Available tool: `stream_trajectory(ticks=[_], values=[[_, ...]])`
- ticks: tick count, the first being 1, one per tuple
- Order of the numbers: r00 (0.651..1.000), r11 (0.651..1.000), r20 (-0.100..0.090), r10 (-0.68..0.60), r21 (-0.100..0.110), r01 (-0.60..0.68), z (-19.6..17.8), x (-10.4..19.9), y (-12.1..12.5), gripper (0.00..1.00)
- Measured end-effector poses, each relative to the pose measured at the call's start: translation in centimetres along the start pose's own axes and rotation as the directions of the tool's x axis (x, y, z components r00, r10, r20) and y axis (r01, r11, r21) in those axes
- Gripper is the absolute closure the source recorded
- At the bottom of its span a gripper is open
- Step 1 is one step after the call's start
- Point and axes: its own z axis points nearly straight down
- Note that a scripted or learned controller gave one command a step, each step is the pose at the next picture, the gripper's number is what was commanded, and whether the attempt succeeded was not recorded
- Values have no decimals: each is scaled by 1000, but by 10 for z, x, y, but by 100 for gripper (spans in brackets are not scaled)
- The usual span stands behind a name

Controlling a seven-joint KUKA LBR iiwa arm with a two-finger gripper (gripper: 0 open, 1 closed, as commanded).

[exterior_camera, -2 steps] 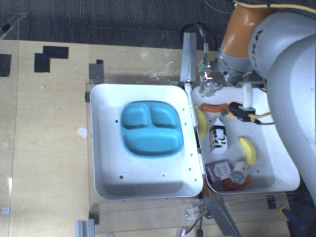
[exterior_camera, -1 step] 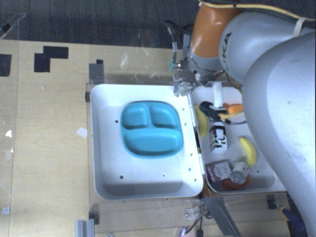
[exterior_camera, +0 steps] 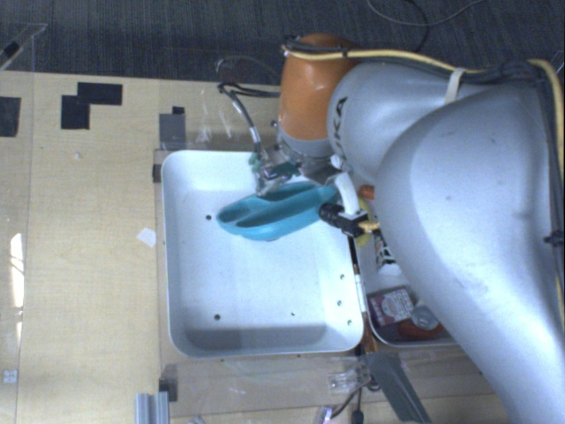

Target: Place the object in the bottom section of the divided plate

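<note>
Robotics laboratory: an industrial grey arm (exterior_camera: 459,193) reaches over a white bin (exterior_camera: 265,325) on a pale wooden bench (exterior_camera: 79,263); loose cables (exterior_camera: 424,11) lie beyond the bin.

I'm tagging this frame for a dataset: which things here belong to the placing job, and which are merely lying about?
Job:
- gripper
- blue plate, tilted above the left bin

Lying about:
- red-labelled packet in the right bin
- black marks on the bench

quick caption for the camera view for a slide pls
Grey KUKA arm with orange band reaches its gripper over the left white bin, right at a curved light-blue plastic dish.
</note>
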Motion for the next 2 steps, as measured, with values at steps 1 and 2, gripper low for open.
stream_trajectory(ticks=[1,2], values=[[880,880,-6,-476,7,476,-141,41,-13,100],[719,719,-8,-695,4,695,-19,84,-8,100]])
